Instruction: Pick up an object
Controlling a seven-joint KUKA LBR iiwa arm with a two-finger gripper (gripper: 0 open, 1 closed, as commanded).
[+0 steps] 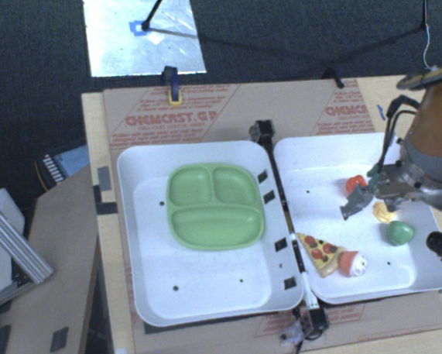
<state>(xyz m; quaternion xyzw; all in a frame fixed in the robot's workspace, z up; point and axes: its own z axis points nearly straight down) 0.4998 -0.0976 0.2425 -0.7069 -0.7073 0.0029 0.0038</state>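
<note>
A pale green divided plate (213, 206) lies in the white left bin (151, 296); the right bin (313, 163) holds a red-spotted pizza slice (322, 252) and a green ball (400, 233).

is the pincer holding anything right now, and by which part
Cannot be told: the pincer sits low beside the red toy in the right bin, with no object visibly between its tips.

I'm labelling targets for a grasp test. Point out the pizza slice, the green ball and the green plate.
pizza slice (321, 252): camera view, on its topped middle.
green ball (400, 233): camera view, on its top.
green plate (210, 226): camera view, on its large front compartment.
</note>
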